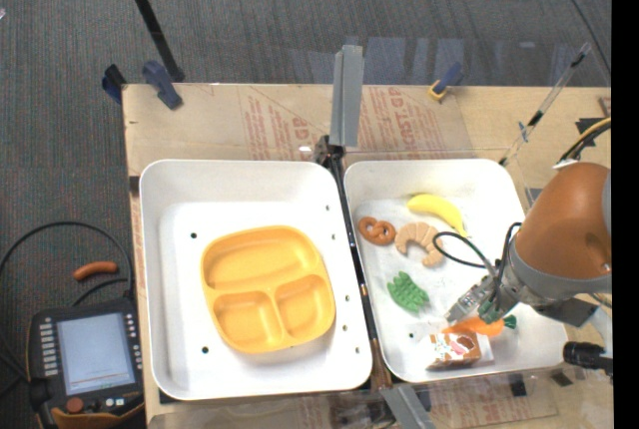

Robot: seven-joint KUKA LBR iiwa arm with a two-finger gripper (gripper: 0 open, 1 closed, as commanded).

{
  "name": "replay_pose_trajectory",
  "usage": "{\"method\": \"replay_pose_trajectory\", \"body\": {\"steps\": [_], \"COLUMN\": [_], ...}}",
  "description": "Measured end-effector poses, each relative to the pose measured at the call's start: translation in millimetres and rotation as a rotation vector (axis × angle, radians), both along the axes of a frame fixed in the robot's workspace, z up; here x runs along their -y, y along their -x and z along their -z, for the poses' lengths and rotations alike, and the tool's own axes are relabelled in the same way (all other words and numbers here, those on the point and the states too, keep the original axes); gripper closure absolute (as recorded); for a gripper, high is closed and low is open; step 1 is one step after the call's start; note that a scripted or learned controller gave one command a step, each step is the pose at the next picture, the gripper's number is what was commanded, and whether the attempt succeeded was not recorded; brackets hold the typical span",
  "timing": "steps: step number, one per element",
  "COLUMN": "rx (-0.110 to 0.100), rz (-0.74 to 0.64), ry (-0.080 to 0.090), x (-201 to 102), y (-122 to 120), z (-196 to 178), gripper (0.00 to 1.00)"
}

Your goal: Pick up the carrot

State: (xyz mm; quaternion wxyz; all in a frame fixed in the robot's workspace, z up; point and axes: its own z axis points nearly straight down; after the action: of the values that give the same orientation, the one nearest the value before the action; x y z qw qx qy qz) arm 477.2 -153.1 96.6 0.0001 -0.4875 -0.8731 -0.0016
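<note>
Currently gripper [467, 307] sat low in right bin [499, 180], lower right of frame | finger state could not be told | carrot [489, 325] lay just right-below its tip, long axis roughly across frame.

Orange carrot [488, 325], yellow tray [268, 288], prob. brown pretzel [376, 230]
</note>
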Motion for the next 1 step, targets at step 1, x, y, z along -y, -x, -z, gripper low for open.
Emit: {"method": "replay_pose_trajectory", "body": {"steps": [1], "rx": [-0.007], "rz": [0.427], "ry": [0.002], "x": [-43.9], "y": [1.3], "z": [-80.6], "gripper": [1.00]}}
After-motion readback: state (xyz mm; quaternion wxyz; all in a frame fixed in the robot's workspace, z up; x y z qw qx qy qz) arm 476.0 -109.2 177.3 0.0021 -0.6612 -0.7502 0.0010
